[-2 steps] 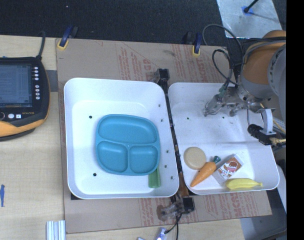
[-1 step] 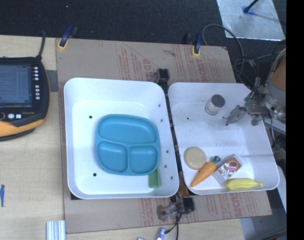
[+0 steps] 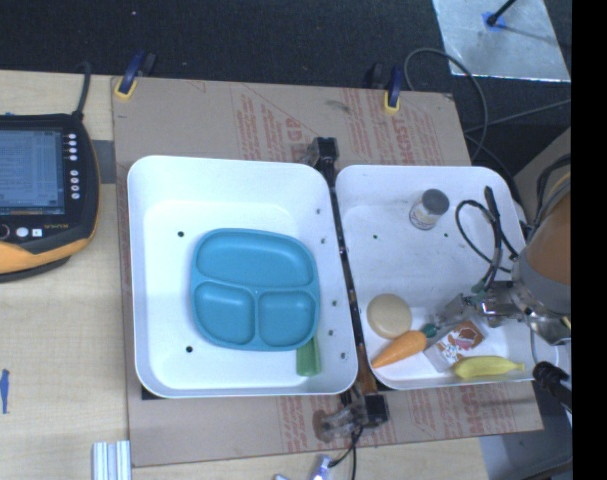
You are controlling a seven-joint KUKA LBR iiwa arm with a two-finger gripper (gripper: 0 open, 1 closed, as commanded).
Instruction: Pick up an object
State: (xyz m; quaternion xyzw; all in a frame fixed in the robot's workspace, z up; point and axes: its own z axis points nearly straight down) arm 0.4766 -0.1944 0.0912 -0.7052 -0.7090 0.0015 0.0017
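Note:
The right white bin [image 3: 383, 193] holds a round beige bun [image 3: 389, 315], an orange carrot [image 3: 401, 348], a small brown-and-white packet [image 3: 461, 340], a yellow banana [image 3: 488, 368] and a grey cylinder [image 3: 429, 208] near its back. My gripper [image 3: 482, 306] reaches in from the right edge and hangs low over the bin's front right part, just above and beside the packet. Its tip is small and partly hidden by the wrist. I see no object lifted off the bin floor.
The left white bin [image 3: 158, 198] holds a blue divided plate [image 3: 255, 288] and a green block [image 3: 308, 358] at its front right corner. Black cables [image 3: 480, 230] loop over the right bin's right side. A control pendant [image 3: 28, 183] lies left of the bins.

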